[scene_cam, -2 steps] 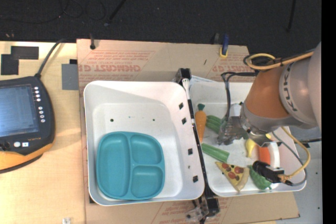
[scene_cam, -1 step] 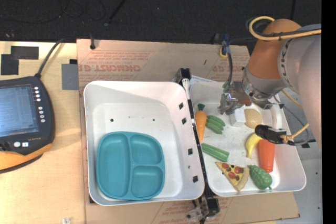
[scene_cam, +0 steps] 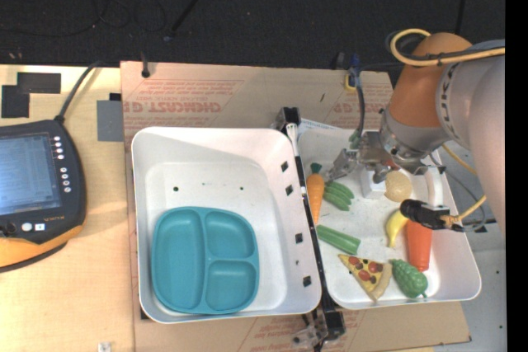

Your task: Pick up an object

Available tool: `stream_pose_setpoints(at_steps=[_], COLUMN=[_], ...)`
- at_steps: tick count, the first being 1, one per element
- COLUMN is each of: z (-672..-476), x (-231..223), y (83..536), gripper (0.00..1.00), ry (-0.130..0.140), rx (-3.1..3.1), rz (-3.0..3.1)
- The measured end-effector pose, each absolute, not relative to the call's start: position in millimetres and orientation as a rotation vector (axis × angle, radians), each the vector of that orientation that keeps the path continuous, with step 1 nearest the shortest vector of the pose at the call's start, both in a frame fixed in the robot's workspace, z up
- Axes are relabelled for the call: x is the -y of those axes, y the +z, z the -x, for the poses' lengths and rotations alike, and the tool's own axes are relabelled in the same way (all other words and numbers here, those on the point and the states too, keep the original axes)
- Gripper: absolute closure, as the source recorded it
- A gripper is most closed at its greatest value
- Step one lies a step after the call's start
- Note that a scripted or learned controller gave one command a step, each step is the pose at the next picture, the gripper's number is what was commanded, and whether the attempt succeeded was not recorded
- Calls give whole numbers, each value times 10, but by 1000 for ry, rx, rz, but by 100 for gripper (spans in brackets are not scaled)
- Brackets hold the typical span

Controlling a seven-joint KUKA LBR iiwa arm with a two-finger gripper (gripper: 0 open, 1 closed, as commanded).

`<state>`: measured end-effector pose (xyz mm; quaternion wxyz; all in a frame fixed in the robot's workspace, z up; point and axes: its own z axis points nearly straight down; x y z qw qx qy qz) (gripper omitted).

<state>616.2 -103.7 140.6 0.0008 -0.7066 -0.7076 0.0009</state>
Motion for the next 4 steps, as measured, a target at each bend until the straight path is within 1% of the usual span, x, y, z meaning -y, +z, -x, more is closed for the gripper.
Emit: stream_pose_setpoints(at_steps=[1,2,3,4], z=[-6252,-6182,-6075,-6048], x=[1057,1053,949,893], y=[1045,973,952,1017], gripper=[0,0,0,100], ry=[-3,-13,0,3], rx=[2225,2238,2235,2220], rz=[2228,2239,2258,2238])
